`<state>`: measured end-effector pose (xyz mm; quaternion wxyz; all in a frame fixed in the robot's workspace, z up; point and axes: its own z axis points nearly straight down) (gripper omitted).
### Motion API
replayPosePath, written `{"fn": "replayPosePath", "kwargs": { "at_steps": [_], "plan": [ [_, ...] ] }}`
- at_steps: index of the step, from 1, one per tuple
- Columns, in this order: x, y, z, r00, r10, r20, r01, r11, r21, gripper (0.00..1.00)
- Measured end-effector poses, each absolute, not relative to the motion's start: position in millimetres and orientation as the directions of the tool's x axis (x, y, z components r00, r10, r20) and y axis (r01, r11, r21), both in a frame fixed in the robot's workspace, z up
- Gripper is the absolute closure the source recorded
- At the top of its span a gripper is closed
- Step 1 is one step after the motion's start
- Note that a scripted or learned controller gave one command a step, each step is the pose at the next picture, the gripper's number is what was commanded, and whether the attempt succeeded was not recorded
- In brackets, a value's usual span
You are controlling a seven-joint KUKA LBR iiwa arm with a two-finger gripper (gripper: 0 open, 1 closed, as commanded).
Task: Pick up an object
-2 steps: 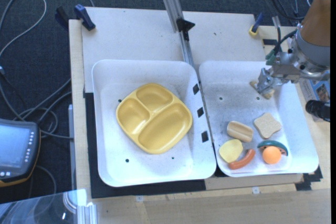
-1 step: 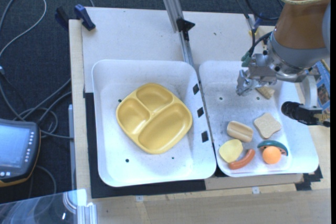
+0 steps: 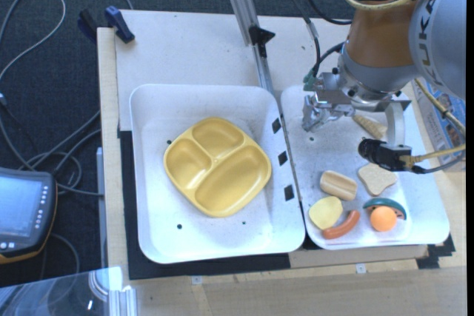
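Clearly the hand (image 3: 317,117), fingers narrow and holding nothing, hung by the right bin's (image 3: 438,222) far edge, with the bread roll (image 3: 338,184) lying toward its near edge.

We see two bins side by side on the bench (image 3: 185,29). In the left bin (image 3: 148,103) a plate (image 3: 217,166) lies about the middle. In the right bin (image 3: 437,222) the food sits in the near half: a roll (image 3: 338,184) with a toast slice (image 3: 377,178) to its right; nearer us a potato slice (image 3: 326,212), a sausage (image 3: 341,226) touching its right side, then an orange (image 3: 382,218). The gripper (image 3: 317,115) hangs over the far left part of that bin, behind the roll
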<state>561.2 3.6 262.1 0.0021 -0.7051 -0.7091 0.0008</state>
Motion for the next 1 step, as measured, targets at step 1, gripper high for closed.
{"fn": "replayPosePath", "kwargs": {
  "at_steps": [1],
  "plan": [
    [579.8,54.7,264.9,-0.007,1.0,0.002,1.0,0.007,0.002,1.0]
  ]
}}
